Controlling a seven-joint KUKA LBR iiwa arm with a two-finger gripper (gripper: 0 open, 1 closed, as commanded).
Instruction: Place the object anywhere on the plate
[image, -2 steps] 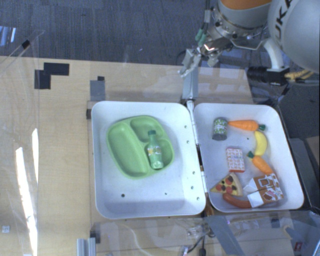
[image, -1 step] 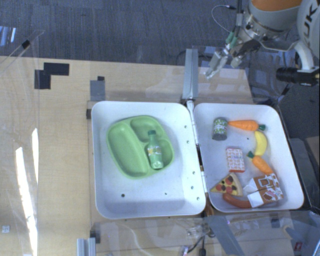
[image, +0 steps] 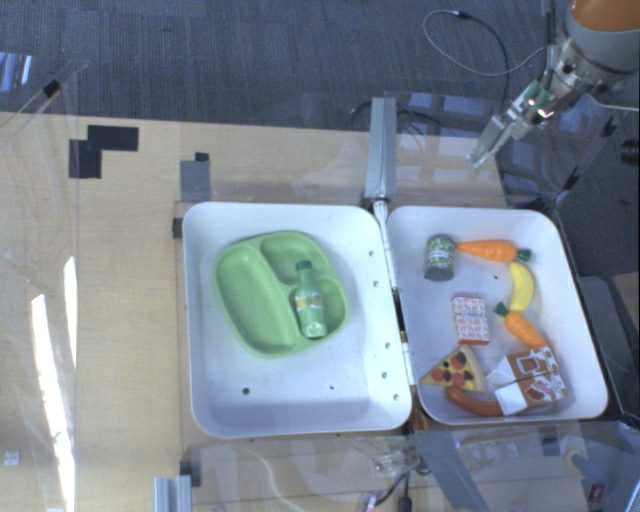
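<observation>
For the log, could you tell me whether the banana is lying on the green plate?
No, the banana lies in the right bin, while the green plate holds a bottle.

Wooden bench — dark carpet

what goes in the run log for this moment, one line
arm: raised beyond right bin | gripper: nothing between jaws | bottle: lying on green plate, left bin | task: placed

We see bright, even light, white glare streaks on the pale wooden table at left, soft focus throughout.
</observation>
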